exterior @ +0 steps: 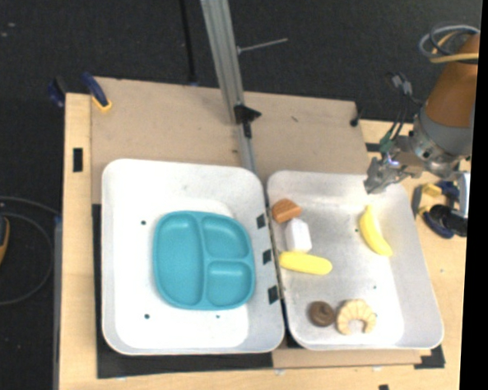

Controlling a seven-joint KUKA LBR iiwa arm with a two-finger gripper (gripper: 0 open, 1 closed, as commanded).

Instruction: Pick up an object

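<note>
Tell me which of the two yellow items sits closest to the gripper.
The curved banana, just below the gripper near the right bin's far corner. The straight yellow piece lies farther, by the divider.

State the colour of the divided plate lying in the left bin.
Teal blue, clear in the camera view: the divided plate lies in the left bin.

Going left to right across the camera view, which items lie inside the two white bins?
Teal divided plate → orange-brown piece → yellow oblong piece → brown doughnut → pale croissant-like pastry → banana. The small white block overlaps its neighbours' span, so I left it out.
</note>
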